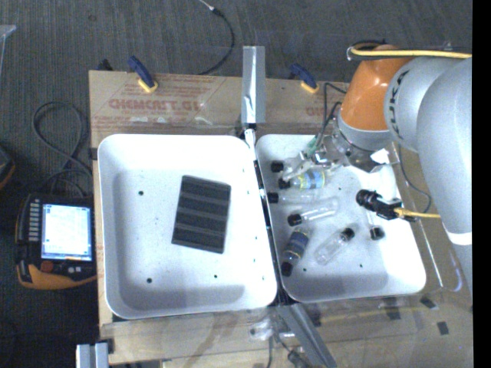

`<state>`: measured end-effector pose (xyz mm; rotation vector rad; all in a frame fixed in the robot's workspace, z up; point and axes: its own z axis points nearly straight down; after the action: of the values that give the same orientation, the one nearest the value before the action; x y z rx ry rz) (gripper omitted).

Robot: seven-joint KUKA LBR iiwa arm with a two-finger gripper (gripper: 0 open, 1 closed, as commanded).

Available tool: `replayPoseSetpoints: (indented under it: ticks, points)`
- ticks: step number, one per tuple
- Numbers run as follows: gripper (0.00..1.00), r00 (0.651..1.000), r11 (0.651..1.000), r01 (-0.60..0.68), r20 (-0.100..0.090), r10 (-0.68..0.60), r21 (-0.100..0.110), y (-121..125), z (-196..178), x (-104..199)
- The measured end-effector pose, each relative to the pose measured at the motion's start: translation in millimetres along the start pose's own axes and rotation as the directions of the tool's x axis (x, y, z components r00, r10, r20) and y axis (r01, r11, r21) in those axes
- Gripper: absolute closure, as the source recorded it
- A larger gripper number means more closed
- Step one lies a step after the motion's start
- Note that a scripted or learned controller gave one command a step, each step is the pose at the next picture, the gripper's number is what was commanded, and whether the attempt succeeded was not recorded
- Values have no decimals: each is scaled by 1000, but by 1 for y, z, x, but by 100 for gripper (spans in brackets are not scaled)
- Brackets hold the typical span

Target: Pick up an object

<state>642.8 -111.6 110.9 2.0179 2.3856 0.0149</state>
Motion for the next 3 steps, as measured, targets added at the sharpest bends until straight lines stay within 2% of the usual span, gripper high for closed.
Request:
replayPoseSetpoints:
  ticks: [1,2,3]
  points:
    - [100,1000,1000,0,-4,0,3,1,-7,1]
    - [0,1000,1000,0,-4,0,3,0,-7,1]
    - [0,999,999,-49,-1,49,7,-84,20,-21]
